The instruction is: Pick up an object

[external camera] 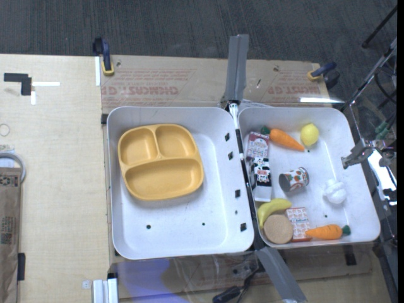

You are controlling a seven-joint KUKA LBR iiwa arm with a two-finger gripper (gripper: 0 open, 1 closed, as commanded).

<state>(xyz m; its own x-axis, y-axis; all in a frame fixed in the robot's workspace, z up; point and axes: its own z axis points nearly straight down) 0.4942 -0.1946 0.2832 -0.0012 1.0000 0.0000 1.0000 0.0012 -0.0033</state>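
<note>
The right bin (353,131) holds several small items. At its back lie an orange carrot (285,139) and a yellow lemon (309,134). A red and white packet (257,147) and a black and white carton (261,172) lie along its left wall. A small can (294,179) lies on its side in the middle, with a white lump (334,192) to its right. At the front are a banana (273,208), a brown disc (278,229), a small red box (298,223) and a second carrot (325,232). My gripper (361,155) shows as a grey metal part over the bin's right rim, touching none of them.
The left bin (189,238) holds a yellow divided plate (161,161). A grey divider post (237,68) stands behind the bins where they meet. Clamps (104,59) sit on the cardboard at the back. Cables and rods crowd the right edge.
</note>
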